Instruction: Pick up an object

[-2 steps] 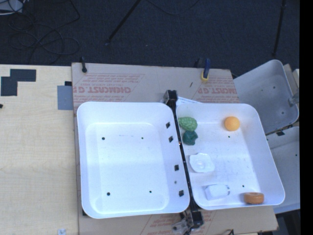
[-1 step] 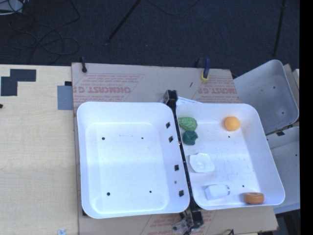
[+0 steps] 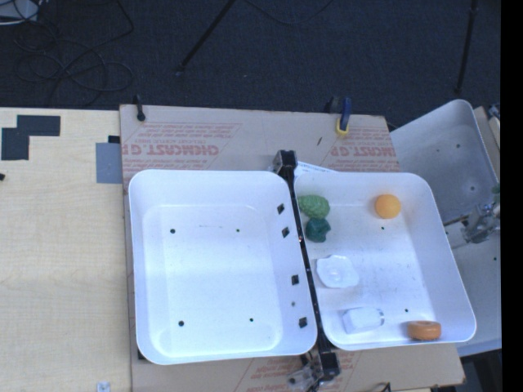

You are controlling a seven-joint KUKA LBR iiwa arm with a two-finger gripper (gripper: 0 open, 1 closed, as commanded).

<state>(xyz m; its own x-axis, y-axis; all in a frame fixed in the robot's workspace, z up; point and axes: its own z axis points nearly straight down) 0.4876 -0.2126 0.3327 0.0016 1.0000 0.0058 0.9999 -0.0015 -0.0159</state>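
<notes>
Two shallow white plastic bins sit side by side on a brown cardboard sheet (image 3: pixel 245 141) at mid-frame, the left bin (image 3: pixel 143 219) and the right bin (image 3: pixel 437 219) touching along a black divider strip (image 3: pixel 301 251). In the right bin, a light green lumpy object (image 3: pixel 314 206) lies at upper left against the divider, a dark teal lump (image 3: pixel 317 229) touching just below it, and an orange ball (image 3: pixel 387 207) sits toward the upper right. A white crumpled piece (image 3: pixel 337 271) lies mid-bin, a white rectangular block (image 3: pixel 362 319) below it, and a flat orange disc (image 3: pixel 424 330) at the lower right corner.

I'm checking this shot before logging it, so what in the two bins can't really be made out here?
- White object and white block, camera view: pale on the right bin, so shapes blur.
- Dark green object: too small to identify.
- Orange disc: sits against the bin's raised front rim, underside hidden.
- Light green object: texture too blurred to name.
</notes>
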